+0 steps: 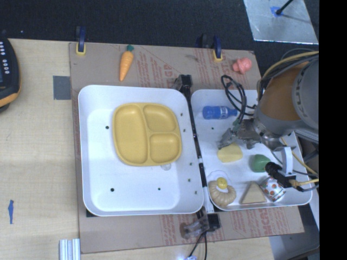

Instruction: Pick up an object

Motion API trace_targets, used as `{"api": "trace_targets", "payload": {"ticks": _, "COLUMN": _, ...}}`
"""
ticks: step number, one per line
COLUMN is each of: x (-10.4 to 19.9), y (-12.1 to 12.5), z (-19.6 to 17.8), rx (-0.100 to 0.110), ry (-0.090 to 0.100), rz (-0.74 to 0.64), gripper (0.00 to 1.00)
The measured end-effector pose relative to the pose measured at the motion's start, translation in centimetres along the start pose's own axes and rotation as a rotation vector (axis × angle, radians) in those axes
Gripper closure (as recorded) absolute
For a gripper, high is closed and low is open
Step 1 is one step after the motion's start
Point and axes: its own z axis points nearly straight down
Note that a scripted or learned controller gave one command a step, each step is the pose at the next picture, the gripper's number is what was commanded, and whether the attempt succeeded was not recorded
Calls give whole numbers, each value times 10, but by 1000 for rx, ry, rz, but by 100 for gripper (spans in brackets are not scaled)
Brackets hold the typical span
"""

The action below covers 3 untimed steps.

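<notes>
My gripper (234,136) hangs low inside the right bin (210,99), just above a pale yellow lump (230,154) and below a blue bottle (218,112) lying on its side. Nothing can be seen held in it. To the right of the yellow lump lies a green object (260,162). Along the bin's front edge sit a round tan toy with a yellow top (221,192), a tan wedge (252,195) and a small patterned piece (272,188). The arm's grey body and orange band (282,99) cover the bin's right side.
The left bin (97,194) holds a yellow divided plate (146,132). An orange carrot (126,63) and a pink object (242,65) lie on the board behind the bins. A black cable (234,93) loops into the right bin's back.
</notes>
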Motion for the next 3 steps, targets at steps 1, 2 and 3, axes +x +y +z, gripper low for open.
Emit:
{"api": "trace_targets", "payload": {"ticks": 1, "x": 4, "y": -14, "z": 1, "rx": 6, "ry": 2, "rz": 0, "gripper": 0}}
{"api": "trace_targets", "payload": {"ticks": 2, "x": 16, "y": -22, "z": 1, "rx": 6, "ry": 2, "rz": -4, "gripper": 0}}
{"api": "trace_targets", "payload": {"ticks": 3, "x": 16, "y": -18, "z": -14, "rx": -4, "ry": 2, "rz": -4, "gripper": 100}}
